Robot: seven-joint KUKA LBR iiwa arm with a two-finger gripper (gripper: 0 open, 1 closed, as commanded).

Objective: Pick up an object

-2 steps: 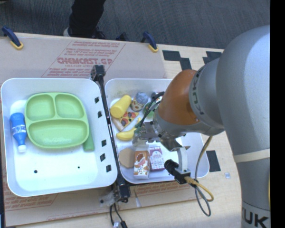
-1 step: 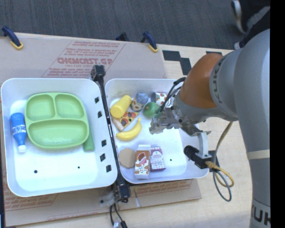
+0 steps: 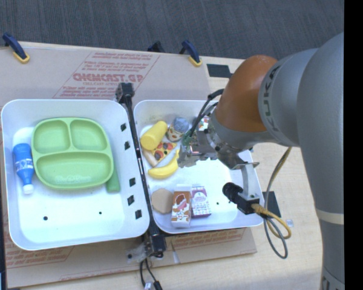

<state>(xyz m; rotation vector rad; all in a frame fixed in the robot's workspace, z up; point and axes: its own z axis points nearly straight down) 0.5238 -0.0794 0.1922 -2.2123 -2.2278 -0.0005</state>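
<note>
This looks like a robot lab: a big grey arm (image 3: pixel 302 101) reaches over white bins (image 3: pixel 12 162) clamped on a cardboard-covered worktop (image 3: pixel 60 65).

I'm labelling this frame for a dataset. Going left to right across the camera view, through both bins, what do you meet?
Blue bottle → green divided plate → yellow toy → carton → small red box → orange band of the arm.

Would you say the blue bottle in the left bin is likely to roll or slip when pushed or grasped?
Probably yes. The blue bottle lies on its side and looks round, so a sideways push may roll it. Its surface looks smooth, likely slippery. It sits between the bin wall and green tray, leaving fingers little room.
</note>
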